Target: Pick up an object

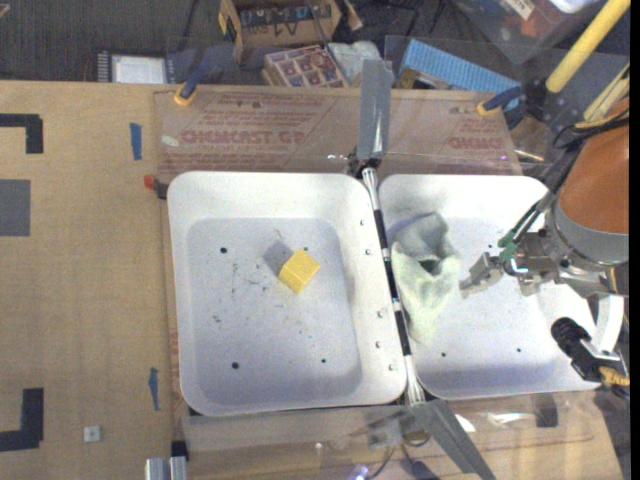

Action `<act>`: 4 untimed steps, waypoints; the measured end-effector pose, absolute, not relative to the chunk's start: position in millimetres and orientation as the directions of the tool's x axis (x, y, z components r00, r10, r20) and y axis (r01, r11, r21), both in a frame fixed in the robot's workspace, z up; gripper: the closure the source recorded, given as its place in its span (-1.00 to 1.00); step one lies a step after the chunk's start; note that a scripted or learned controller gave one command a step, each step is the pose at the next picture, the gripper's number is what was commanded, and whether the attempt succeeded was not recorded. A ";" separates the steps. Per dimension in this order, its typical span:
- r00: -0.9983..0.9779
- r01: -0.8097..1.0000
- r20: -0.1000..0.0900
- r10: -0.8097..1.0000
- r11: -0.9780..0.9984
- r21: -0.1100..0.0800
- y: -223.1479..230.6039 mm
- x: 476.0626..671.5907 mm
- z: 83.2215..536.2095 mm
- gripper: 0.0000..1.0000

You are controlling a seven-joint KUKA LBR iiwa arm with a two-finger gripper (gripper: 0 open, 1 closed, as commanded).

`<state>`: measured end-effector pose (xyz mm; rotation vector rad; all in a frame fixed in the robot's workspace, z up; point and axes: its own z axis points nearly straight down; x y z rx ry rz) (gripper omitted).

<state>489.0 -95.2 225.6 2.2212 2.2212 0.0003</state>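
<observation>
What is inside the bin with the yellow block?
The left bin holds the yellow block, plus small dark specks on the floor. Anything under the block is hidden.

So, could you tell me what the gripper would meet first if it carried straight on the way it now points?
Probably the pale cloth in the right bin: the gripper points left at it, though its height above the bin is unclear.

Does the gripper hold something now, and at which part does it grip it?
Nothing is held. The two-finger gripper is open above the right white bin, beside the crumpled pale green cloth, with nothing between its fingers.
</observation>
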 end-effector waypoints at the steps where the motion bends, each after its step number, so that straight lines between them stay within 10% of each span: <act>1: -0.058 0.998 0.000 0.998 0.058 0.005 -97.4 506.2 94.5 -1.00; 2: 0.012 1.000 0.001 1.000 -0.012 0.015 -108.1 484.3 89.7 -1.00; 3: 0.013 1.000 0.002 1.000 -0.013 0.017 -107.7 484.9 100.1 1.00; 4: -0.370 0.929 -0.003 0.929 0.370 0.003 -89.7 486.3 184.8 1.00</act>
